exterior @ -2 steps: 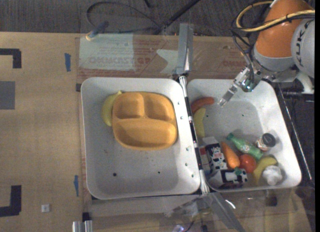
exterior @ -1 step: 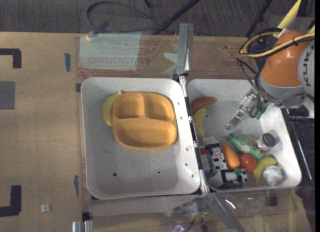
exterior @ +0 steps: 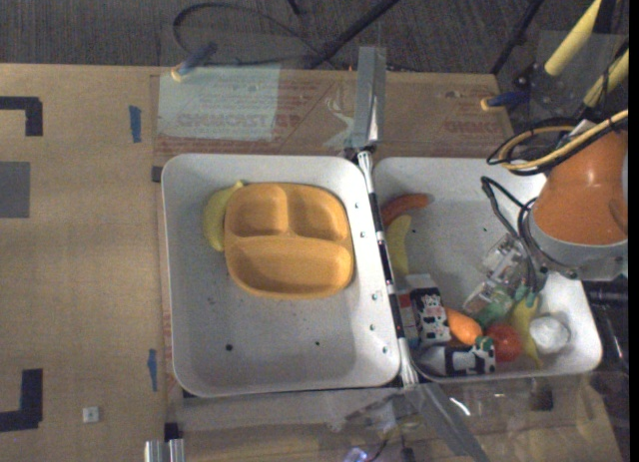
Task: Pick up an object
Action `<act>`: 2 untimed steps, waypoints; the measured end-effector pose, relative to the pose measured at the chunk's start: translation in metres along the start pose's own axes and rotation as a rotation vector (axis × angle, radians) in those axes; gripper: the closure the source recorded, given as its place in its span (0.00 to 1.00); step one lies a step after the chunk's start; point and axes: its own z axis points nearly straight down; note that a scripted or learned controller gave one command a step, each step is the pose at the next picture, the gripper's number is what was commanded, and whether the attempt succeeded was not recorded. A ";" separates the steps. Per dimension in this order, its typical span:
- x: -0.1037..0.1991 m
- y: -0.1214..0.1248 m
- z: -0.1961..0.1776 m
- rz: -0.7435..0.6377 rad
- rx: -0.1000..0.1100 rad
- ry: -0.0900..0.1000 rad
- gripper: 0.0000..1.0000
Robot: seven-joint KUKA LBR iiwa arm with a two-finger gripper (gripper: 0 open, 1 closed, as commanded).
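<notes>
Gripper [exterior: 502, 282] seemingly low among toys [exterior: 477, 328].

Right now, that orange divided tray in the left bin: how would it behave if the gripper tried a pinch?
The orange divided tray looks like moulded plastic: probably stiff and light. It lies flat and wide, so a pinch would likely need its rim. It partly covers a yellow piece, so it may rock or slide.
</notes>
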 end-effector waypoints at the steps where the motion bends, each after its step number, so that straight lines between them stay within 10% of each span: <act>1: 0.004 0.061 -0.004 0.365 -0.005 -0.026 0.00; 2: 0.061 0.012 -0.007 0.392 -0.001 -0.011 0.00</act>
